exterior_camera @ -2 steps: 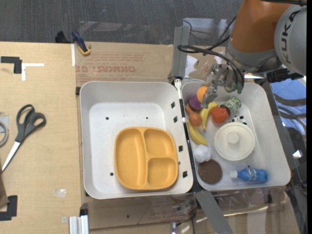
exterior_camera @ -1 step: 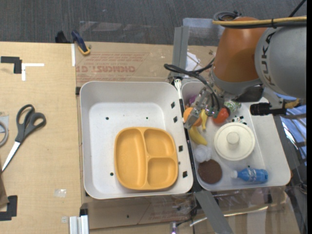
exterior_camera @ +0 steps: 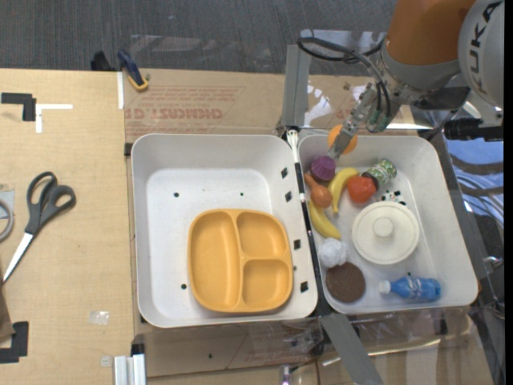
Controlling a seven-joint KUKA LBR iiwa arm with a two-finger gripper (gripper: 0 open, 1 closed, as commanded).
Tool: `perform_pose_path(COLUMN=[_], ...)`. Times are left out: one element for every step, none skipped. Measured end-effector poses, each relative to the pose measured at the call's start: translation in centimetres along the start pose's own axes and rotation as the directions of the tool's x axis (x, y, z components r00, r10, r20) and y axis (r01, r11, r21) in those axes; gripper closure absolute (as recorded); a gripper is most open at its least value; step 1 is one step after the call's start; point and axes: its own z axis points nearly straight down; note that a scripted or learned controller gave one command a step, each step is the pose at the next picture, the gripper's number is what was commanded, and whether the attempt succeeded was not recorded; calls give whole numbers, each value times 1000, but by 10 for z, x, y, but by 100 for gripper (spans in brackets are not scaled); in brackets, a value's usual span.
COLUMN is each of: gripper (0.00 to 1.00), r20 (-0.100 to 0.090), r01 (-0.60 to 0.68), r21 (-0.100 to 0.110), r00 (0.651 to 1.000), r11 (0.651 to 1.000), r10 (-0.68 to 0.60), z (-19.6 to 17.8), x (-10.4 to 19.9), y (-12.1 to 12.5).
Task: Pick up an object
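Camera view: gripper (exterior_camera: 346,140) hangs over the right bin's (exterior_camera: 446,184) far-left corner — clamped on a small orange object (exterior_camera: 337,134) — above the purple toy (exterior_camera: 323,168).

The end effector (exterior_camera: 349,137) hangs over the back rim of the right bin (exterior_camera: 442,184), an orange piece (exterior_camera: 337,135) between its fingers. Below lie a purple fruit (exterior_camera: 323,167), a banana (exterior_camera: 326,207), a red tomato (exterior_camera: 361,187), a white lidded bowl (exterior_camera: 385,232) and a blue bottle (exterior_camera: 412,288). The left bin (exterior_camera: 160,215) holds a yellow divided plate (exterior_camera: 239,260). Scissors (exterior_camera: 36,211) lie on the desk (exterior_camera: 56,279).
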Motion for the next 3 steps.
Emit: perform_pose_path(gripper=[100, 100, 100], r20=[-3, 0, -3], r01=[119, 372, 27], r21=[1, -1, 1], r00=[993, 928, 1000], r11=[993, 928, 1000], r10=[-119, -372, -27], z=[-2, -17, -10], x=[98, 52, 122], y=[-57, 13, -19])
